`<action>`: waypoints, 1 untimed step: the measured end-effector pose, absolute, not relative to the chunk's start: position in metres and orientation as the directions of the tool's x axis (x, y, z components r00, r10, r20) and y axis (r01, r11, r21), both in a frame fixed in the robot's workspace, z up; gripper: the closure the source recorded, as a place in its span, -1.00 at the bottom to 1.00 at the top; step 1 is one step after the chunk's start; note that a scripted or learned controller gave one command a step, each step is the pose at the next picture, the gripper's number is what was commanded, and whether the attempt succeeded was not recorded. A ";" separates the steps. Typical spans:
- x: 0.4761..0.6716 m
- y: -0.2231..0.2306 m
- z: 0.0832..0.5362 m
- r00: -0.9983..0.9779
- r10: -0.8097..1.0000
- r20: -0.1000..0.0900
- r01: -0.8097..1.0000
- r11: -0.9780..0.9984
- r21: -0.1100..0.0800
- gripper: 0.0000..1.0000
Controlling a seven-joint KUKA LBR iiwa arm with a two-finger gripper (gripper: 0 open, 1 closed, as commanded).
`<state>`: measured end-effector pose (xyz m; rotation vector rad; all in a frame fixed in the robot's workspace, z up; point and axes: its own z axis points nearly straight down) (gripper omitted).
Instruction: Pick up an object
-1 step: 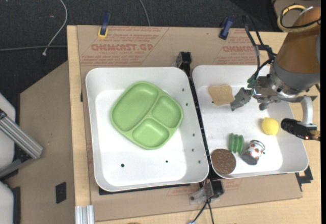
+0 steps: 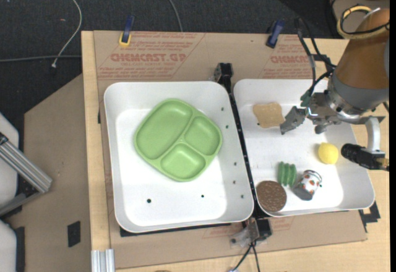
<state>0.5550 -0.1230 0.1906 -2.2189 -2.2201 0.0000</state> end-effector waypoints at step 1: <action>0.557 -0.124 0.150 0.000 1.000 0.002 1.000 0.000 -0.003 -1.00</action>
